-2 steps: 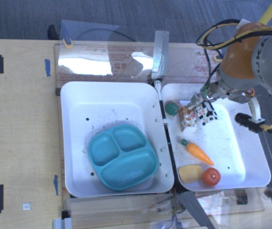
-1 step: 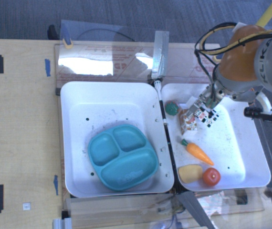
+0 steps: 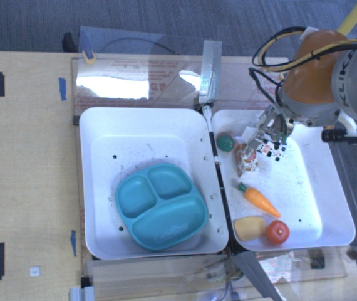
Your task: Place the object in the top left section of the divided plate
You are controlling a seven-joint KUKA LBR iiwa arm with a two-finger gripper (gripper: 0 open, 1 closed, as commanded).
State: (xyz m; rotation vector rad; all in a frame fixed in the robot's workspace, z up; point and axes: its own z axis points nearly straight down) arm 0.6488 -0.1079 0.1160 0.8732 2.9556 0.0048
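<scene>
A blue divided plate (image 3: 161,205) lies in the left bin (image 3: 103,137), its three sections bare. In the right bin (image 3: 316,193) lie a small green round object (image 3: 225,143), a crumpled red-and-white packet (image 3: 248,160), a toy carrot (image 3: 260,199), a yellow potato-like piece (image 3: 249,227) and a red tomato (image 3: 278,232). My gripper (image 3: 271,137) hangs low over the upper part of the right bin, just right of the packet. Its tips are close to the packet, and I cannot make out whether they touch it.
A metal divider (image 3: 210,74) stands at the back between the bins. A clear plastic sheet (image 3: 134,74) lies behind the left bin. The grey arm with its orange band (image 3: 313,64) and cables crosses the upper right.
</scene>
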